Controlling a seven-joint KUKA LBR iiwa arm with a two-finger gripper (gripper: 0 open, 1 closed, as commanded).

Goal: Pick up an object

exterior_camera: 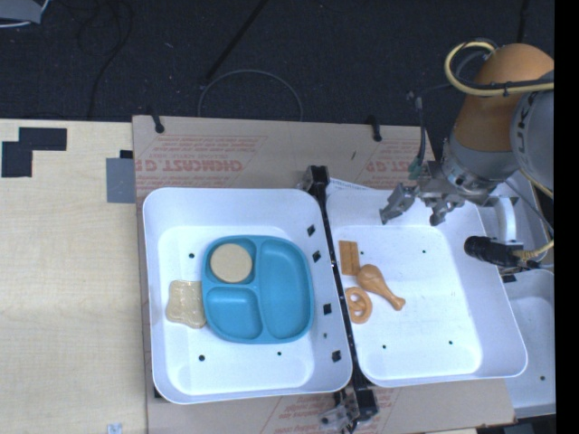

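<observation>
The robot's hand (418, 205) is hovering at the upper edge of the right bin (457, 355), right of frame centre, its two fingers spread and released, grasping nothing. Below and left of it, three toy foods are lying well apart from the fingers on the bin floor: a tan drumstick (380, 285), a pretzel (357, 305) touching it, and a small brown rectangular piece (348, 257) just above. In the left bin (172, 215), a blue divided plate (261, 289) is carrying a round cracker (231, 262), with a pale bread slice (185, 303) lying against its left rim.
</observation>
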